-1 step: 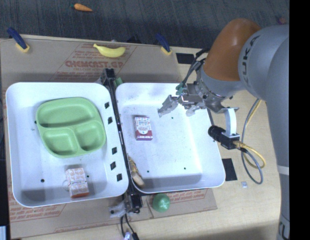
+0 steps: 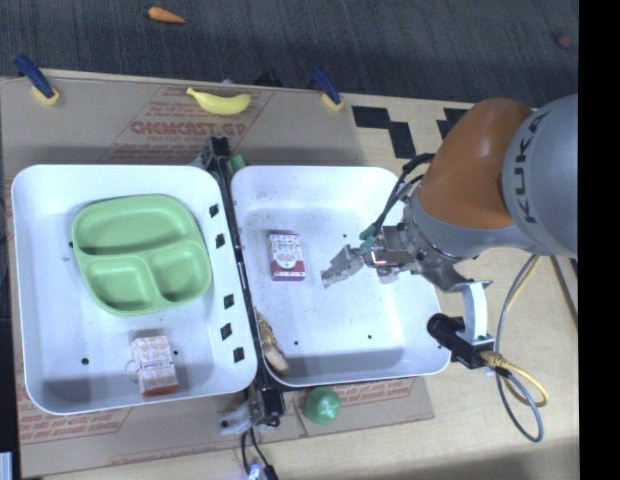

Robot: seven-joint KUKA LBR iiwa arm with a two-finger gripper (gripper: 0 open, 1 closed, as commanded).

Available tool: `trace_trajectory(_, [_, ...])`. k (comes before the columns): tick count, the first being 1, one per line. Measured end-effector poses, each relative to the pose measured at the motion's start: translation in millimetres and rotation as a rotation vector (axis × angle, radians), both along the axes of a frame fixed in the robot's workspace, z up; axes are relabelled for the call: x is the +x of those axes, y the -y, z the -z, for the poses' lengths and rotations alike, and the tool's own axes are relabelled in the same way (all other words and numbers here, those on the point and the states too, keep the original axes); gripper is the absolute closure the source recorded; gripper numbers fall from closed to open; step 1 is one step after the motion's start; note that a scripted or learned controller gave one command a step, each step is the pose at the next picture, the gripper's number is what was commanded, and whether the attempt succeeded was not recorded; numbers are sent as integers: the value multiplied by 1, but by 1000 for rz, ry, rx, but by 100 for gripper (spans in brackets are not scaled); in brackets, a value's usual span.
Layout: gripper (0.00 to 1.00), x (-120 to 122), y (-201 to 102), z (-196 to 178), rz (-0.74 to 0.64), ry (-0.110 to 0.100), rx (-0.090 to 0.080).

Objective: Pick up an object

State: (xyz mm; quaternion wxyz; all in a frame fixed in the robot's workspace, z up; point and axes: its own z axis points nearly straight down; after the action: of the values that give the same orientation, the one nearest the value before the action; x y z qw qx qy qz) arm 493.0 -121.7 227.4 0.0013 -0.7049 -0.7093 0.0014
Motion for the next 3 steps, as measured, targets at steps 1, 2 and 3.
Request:
trace_trajectory(1, [0, 31, 41, 136, 0, 2, -1])
trace_trajectory(2, [0, 127, 50, 135, 2, 3, 1])
trace_trajectory(3, [100, 128, 50, 125, -1, 2, 2])
